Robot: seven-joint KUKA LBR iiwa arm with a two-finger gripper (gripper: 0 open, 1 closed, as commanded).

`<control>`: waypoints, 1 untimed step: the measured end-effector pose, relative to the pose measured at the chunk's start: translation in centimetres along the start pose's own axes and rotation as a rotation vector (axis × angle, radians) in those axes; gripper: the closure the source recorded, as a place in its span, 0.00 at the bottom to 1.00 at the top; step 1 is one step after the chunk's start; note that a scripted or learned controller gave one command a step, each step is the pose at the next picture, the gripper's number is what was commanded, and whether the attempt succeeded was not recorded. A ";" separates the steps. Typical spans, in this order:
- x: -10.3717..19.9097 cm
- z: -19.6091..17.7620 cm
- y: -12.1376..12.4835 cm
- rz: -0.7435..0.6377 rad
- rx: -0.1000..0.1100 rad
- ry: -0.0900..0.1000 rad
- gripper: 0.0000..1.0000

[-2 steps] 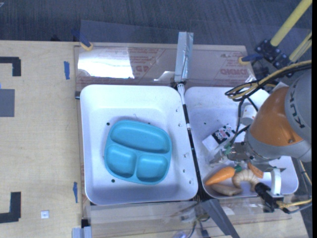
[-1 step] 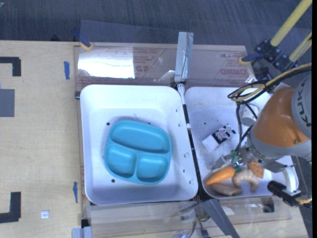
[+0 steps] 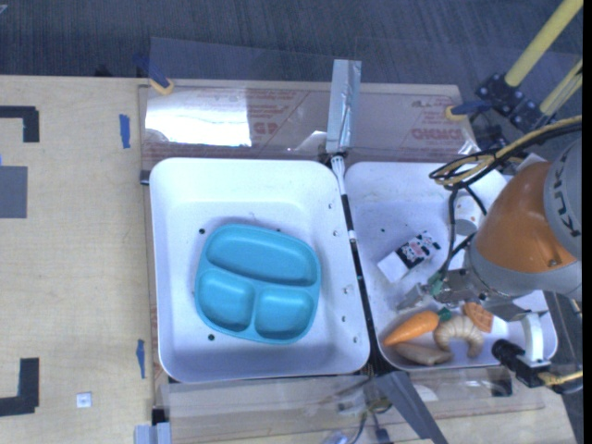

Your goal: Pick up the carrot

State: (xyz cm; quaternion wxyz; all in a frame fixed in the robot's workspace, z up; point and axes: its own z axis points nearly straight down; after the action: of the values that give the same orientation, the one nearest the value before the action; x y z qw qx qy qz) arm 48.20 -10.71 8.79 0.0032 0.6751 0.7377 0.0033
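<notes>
The carrot [image 3: 413, 326] lies at the lower left of the right bin [image 3: 388, 211], long axis running left to right, just left of and below my gripper [image 3: 450, 291] (grip state: cannot tell). Other food crowds its right end; the blue tray [image 3: 259, 283] sits well apart.

Red print runs along the clear panel [image 3: 305, 118] standing behind the two bins; the characters are mirrored, glare-washed and too small to read. A small black-and-white card [image 3: 416, 249] in the right bin [image 3: 388, 202] carries dark markings, not legible. No other text, brand, number or sign can be read.
</notes>
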 end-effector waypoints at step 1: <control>0.6 0.0 0.0 0.070 0.000 -0.005 0.00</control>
State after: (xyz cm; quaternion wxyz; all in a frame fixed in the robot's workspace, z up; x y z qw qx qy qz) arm 48.17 -10.07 8.79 0.0047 0.7004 0.7138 0.0018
